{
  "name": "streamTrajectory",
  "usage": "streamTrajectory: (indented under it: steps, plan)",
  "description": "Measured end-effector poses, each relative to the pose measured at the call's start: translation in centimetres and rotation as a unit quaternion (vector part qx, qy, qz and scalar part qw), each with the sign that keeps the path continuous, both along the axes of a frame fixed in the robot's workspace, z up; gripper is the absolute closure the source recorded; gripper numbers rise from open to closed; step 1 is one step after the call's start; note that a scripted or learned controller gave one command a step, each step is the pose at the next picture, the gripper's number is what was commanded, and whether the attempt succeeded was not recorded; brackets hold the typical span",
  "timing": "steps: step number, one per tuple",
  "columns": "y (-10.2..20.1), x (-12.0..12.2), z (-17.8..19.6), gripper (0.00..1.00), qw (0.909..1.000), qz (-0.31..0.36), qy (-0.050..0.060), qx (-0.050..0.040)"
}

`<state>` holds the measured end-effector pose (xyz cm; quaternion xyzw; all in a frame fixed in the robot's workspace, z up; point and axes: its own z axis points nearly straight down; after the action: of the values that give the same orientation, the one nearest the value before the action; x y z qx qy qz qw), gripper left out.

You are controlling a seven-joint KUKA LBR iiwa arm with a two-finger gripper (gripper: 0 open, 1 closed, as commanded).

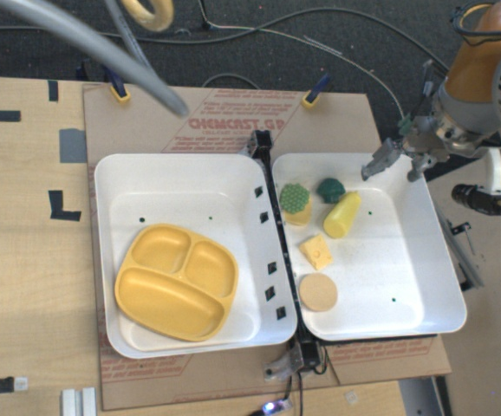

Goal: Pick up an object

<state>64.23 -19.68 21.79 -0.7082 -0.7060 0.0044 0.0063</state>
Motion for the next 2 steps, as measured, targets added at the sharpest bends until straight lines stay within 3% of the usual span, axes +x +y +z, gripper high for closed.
streamTrajectory:
  steps: [1,2]
  plan:
    - [0.1,0.3,0.8,0.00,1.0000,0.002,-0.006,-0.0014]
    - [-0.1,0.8,-3.9,0.00,1.0000,0.002,-0.004,-0.0014]
